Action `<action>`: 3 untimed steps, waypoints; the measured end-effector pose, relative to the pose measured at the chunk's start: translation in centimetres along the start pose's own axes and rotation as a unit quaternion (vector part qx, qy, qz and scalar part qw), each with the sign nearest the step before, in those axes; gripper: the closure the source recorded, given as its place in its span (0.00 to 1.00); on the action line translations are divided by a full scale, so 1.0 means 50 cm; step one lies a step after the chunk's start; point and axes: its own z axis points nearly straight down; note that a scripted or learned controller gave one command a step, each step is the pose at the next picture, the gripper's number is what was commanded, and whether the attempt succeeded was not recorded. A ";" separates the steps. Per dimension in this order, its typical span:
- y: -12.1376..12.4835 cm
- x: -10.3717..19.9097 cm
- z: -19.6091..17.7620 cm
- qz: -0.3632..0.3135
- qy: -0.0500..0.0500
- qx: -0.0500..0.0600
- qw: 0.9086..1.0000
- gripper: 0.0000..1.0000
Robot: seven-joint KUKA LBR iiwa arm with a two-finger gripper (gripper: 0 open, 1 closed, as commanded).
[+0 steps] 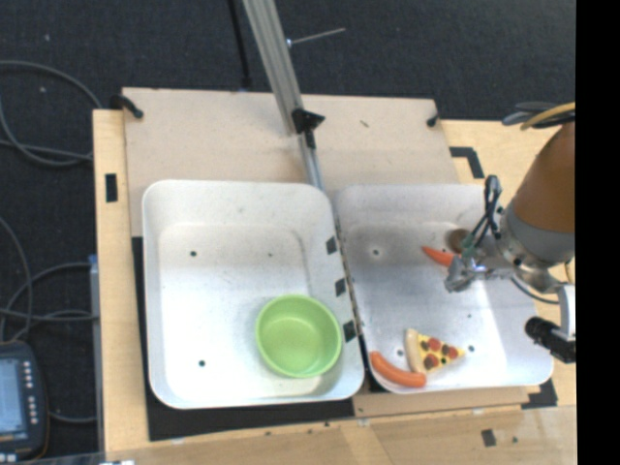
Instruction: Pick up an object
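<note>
Right bin (387,221): carrot (438,255) lies lengthwise left-right, tip left.

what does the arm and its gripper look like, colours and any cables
The arm is grey with a broad orange band above the wrist. A dark cable loops along its left side. The gripper is small, made of grey metal, with a black fitting lower down.

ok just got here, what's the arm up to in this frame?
The arm's tool is down in the right bin, next to a small orange carrot-like piece; I can't tell whether it grips anything. A pizza-slice toy and an orange sausage-shaped piece lie apart from it, near that bin's front edge. A green bowl sits in the left bin.
</note>
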 end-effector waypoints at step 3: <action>0.051 0.209 -0.136 -0.003 0.002 0.003 1.000 1.00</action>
